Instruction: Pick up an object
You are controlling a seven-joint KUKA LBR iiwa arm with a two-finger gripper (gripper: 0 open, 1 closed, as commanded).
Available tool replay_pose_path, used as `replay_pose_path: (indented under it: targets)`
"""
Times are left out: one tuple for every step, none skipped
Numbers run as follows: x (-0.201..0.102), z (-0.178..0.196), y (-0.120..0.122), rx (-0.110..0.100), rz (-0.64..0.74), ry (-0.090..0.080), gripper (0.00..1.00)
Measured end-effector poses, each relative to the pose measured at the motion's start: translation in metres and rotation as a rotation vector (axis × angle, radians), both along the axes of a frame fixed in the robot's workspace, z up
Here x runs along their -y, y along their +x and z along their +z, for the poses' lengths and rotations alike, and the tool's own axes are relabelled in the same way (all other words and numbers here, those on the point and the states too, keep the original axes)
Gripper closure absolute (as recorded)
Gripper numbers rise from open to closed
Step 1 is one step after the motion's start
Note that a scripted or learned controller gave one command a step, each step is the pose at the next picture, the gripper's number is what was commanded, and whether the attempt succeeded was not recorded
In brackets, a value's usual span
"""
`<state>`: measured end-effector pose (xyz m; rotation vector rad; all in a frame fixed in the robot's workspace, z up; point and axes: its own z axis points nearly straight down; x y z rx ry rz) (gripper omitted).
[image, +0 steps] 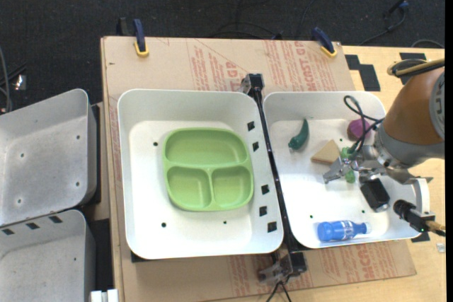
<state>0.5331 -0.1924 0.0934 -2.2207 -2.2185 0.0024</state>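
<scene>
My gripper [342, 169] hangs low over the middle of the right bin [283, 173], on the grey arm with the orange band [417, 106] coming in from the right. A small green object [349, 153] lies right at the gripper, partly hidden by it. A tan wedge [327, 151] sits just to the gripper's upper left. Farther left lies a teal curved piece [300, 135]. A purple object [357, 128] peeks out behind the arm's cable. A blue bottle [341, 230] lies on its side near the bin's front wall.
The left bin [141, 152] holds a light green divided plate [209, 168]. A black divider with clips [265, 152] runs between the bins. Grey metal trays [42, 152] stand at the far left. Cables hang off the wrist [382, 194].
</scene>
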Motion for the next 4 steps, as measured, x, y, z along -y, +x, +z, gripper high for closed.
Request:
replay_pose_path:
  targets:
    - [0.0, 0.013, 0.001, 0.003, 0.0, -0.001, 1.0]
    - [-0.002, 0.072, -0.006, 0.007, 0.003, -0.002, 1.0]
    - [0.001, 0.131, 0.004, 0.009, 0.004, -0.003, 1.0]
    - [0.001, 0.119, 0.004, 0.003, 0.002, -0.001, 1.0]
